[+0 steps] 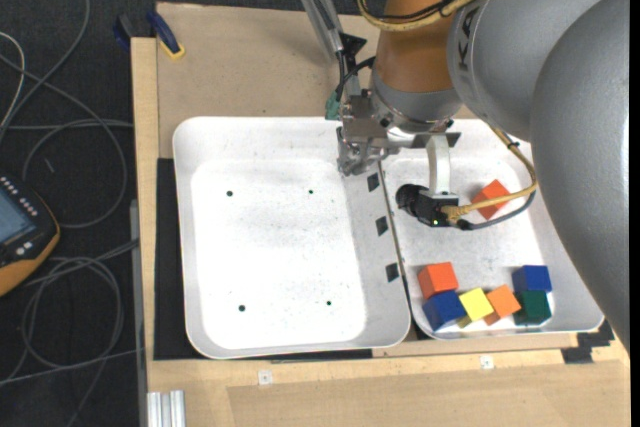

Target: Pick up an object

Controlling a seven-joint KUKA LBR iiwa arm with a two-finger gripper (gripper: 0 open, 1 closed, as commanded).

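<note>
Bench (250, 55) boards of pale wood carry everything, with dark floor and loose cables around them. Next in bulk comes the grey arm (560, 65), which enters from the right and covers the upper right corner; its orange band (430, 15) sits above the wrist, with yellow and black cables looped over it.

Two shallow white bins lie side by side. The left bin (200, 155) shows a speckled floor with four small dark dots. The right bin (575, 315) is partly hidden under the arm.

At the wrist, the tool (352, 160) hangs over the ridge where the two bins meet, near their far edge. It is seen from above and its tips are too small and dark to read, so I cannot tell whether it is released or clenched, and nothing can be seen between its tips.

Blocks lie in the right bin. One orange block (494, 195) sits alone near the middle, beside a black fitting on the arm's cable. A cluster gathers at the near edge: an orange block (437, 277), a blue block (444, 309), a yellow block (476, 303), a second small orange block (503, 300), a green block (535, 307) and a dark blue block (532, 277), most of them touching their neighbours. All lie well apart from the tool.
</note>
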